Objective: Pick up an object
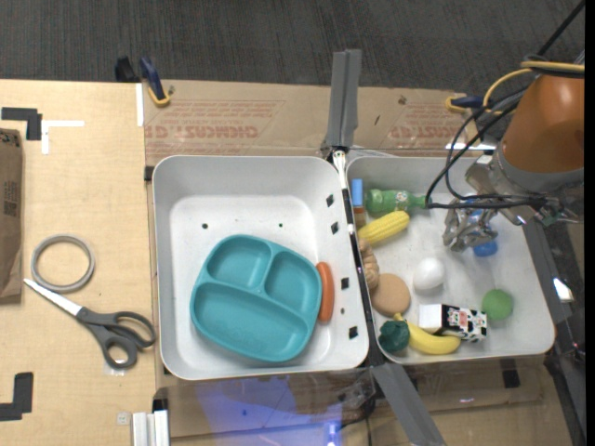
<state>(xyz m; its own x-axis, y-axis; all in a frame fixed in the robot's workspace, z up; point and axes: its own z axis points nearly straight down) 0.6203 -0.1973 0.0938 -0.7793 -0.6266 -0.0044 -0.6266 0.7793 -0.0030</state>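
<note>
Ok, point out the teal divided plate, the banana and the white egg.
teal divided plate [256, 297]: camera view, on the ridge between compartments.
banana [432, 343]: camera view, mid-body.
white egg [429, 274]: camera view, centre of the shell.

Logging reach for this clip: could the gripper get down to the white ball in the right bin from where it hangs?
Probably yes. The gripper hangs just up and right of the white ball, which lies uncovered, apart from the corn cob and the green ball.
</note>
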